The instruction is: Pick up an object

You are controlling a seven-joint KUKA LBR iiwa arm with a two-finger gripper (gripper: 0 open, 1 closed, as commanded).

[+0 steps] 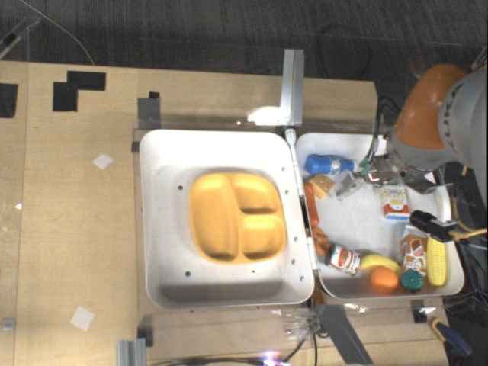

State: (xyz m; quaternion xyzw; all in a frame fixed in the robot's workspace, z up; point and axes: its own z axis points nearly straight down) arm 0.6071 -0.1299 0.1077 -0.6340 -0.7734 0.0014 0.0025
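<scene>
My gripper (pixel 355 176) hangs over the back half of the right bin (pixel 358 223), just right of a blue bottle (pixel 328 164) and a tan wedge (pixel 321 186). Nothing can be seen held in it. The grey arm with its orange band (pixel 422 117) reaches in from the right. Other objects in this bin are a small white carton (pixel 394 202), a red-labelled can (pixel 345 260), a banana (pixel 379 263), an orange (pixel 384 280), a corn cob (pixel 436 261), a brown packet (pixel 412 248) and an orange stick (pixel 311 206) along the left wall.
The left bin (pixel 164 204) holds a yellow divided plate (pixel 235 216). A metal post (pixel 293 86) stands behind the wall shared by the two bins. A teal object (pixel 412 281) lies at the right bin's front right corner.
</scene>
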